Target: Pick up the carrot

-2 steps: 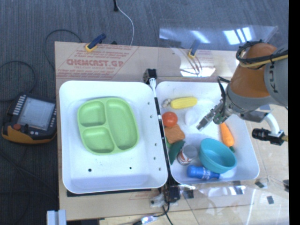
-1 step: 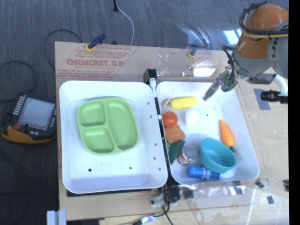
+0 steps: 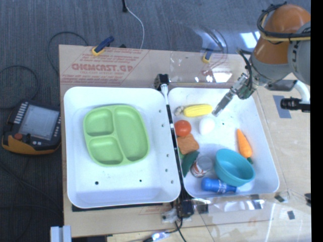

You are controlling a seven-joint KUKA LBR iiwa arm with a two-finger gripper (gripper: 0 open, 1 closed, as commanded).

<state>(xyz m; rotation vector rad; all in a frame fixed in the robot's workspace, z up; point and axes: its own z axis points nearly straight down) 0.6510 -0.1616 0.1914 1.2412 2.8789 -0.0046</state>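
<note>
Orange carrot (image 3: 244, 143) lies at the right side of the right white bin (image 3: 262, 130), just above and right of a blue bowl (image 3: 233, 167). Near it in that bin sit a yellow corn cob (image 3: 197, 110), a white egg (image 3: 207, 125), a tomato (image 3: 182, 128) and a blue bottle (image 3: 218, 186). From the upper right of the frame, the grey arm's gripper (image 3: 218, 111) hangs beside the corn, well apart from the carrot; whether its jaws are released or clenched I cannot tell. At centre left, the left bin (image 3: 75, 185) holds a green divided plate (image 3: 115, 134).
</note>
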